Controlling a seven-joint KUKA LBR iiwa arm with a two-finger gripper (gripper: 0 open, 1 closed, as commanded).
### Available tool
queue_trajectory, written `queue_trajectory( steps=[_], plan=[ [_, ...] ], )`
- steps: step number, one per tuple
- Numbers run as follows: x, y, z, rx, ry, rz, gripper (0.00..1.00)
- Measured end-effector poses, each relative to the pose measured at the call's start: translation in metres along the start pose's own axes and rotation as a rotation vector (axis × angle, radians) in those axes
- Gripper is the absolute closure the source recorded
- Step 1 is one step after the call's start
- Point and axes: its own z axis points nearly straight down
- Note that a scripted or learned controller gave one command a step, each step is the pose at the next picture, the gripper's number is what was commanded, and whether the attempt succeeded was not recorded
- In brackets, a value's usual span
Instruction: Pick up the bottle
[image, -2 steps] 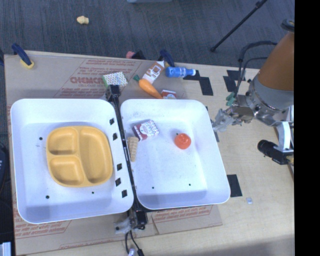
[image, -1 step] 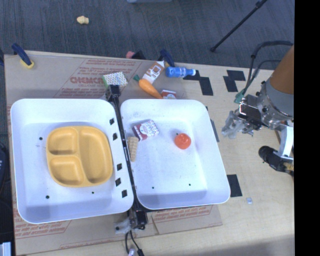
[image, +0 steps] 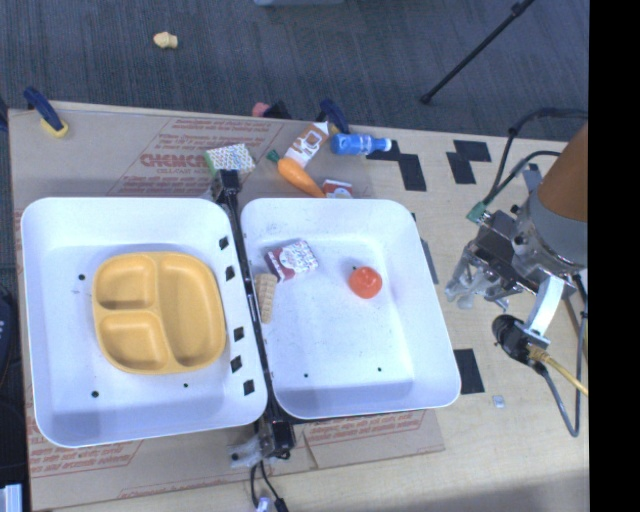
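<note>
The blue bottle (image: 358, 144) lies on the bench beyond the right bin's (image: 425, 300) far rim, crowded leftward by a carrot (image: 299, 177), open rightward.

Even, fairly bright overhead light washes the two shallow white plastic bins (image: 330, 395) nearly to glare, flattening their walls, while the dark grey carpeted floor (image: 300, 50) above the tan cardboard-covered desk (image: 150, 150) stays dim. Shadows are soft and short, seen under the bin rims. The picture is low in resolution and slightly soft, with small print unreadable.
</note>
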Motion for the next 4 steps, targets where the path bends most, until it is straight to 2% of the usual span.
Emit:
queue_trajectory(
  steps=[1, 2, 3, 4],
  plan=[
    [0.014, -0.010, 0.168, 0.002, 0.001, 0.156, 1.00],
    [0.014, -0.009, 0.146, -0.002, 0.002, 0.314, 1.00],
    [0.029, -0.020, 0.076, 0.000, 0.003, 0.738, 1.00],
    [0.011, -0.008, 0.082, 0.002, 0.003, 0.718, 1.00]
  ],
)
